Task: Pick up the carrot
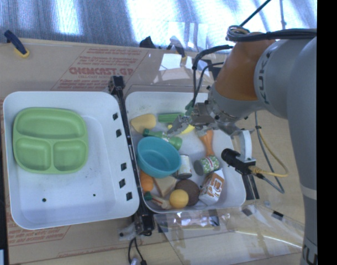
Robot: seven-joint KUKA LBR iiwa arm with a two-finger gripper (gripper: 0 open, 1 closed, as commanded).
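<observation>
My gripper (197, 120): low over the back of the right bin (157, 98), hanging under my orange-banded wrist; I cannot tell from this slant how it is set.
Carrot (208, 142): just below and right of my gripper, lying on the bin floor, orange, tapered, running roughly away from the tool toward the bin's front.
Its neighbours: a small green can (209, 164) near its lower end, a blue bowl (157, 156) to the left, a green piece (169, 116) and a yellow one (145, 122) behind the bowl.
Handling, my guess: a light, stiff toy with a smooth skin, likely to slip.
Where I would grip: across the thick middle, squeezing its narrow width, away from the tapering end.
Left bin (63, 208): holds a green divided tray (49, 139), well apart from all this.
</observation>
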